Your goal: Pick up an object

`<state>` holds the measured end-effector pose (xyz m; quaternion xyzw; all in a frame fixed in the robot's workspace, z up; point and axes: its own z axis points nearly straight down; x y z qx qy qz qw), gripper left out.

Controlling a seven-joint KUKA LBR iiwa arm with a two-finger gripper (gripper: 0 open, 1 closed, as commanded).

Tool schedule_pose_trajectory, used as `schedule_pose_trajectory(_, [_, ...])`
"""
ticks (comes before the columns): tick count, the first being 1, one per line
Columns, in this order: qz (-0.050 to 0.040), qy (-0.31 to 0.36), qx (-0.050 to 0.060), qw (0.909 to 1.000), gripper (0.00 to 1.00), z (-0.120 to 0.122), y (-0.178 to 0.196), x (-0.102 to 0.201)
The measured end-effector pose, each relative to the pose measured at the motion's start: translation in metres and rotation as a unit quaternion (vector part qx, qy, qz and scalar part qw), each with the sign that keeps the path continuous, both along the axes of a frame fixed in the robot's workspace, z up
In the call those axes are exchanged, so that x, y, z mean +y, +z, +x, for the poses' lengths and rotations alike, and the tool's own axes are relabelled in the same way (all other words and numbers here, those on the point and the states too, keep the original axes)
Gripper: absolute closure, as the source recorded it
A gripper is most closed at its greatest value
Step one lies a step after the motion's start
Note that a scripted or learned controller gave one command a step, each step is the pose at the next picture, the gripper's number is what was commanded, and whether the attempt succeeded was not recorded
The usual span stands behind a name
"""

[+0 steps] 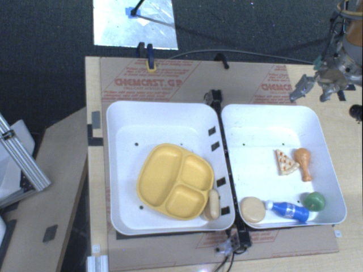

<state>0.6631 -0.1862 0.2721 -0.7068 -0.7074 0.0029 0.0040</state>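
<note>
Yellow plastic tray point(174, 180) fills your left bin point(122, 152), a pale bread roll point(213, 204) at its near-right corner. In your right bin point(317, 146): round bun point(253, 209), blue bottle point(289, 211) lying left-right, pizza slice point(285, 161), drumstick point(303, 162) lying near-far, green ball point(313, 200). Your gripper point(316, 89) hangs spread wide, empty, over the far-right rim. Approach stage, I'd say: next, descend over one piece.

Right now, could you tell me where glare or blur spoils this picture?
In the camera view, the shiny silver sheet beyond the bench glares bright; the two-finger gripper at upper right looks soft and blurred; the white bins are evenly lit, and the yellow divided plastic tray is sharp.
</note>
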Motion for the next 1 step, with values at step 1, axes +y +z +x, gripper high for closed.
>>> schedule_pose_trajectory(1, [-0.0011, 0.001, -0.006, 1.0000, 0.00, 0.0018, 0.0085, 0.0009])
